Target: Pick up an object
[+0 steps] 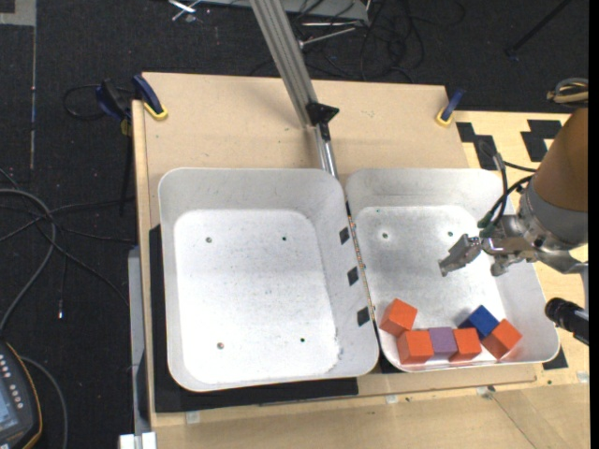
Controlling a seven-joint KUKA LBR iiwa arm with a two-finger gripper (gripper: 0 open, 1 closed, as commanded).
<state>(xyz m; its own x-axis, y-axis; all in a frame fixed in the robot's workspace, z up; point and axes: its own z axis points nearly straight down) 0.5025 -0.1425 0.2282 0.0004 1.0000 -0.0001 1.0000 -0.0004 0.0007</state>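
Several small blocks lie along the front edge of the right bin (421,223): an orange block (400,315), another orange block (416,345), a purple block (442,342), a third orange one (466,342), a blue block (482,320) and an orange block (503,338) at the right end. My gripper (478,259) hangs over the right part of this bin, behind the blocks and apart from them. Its two fingers (457,253) stand spread, open, with nothing between them.
The left bin (187,195) sits beside the right one; their rims meet at the middle. A slanted metal pole (285,50) reaches down to the bins' back junction. The bench edge with yellow and blue clamps (150,101) runs behind.
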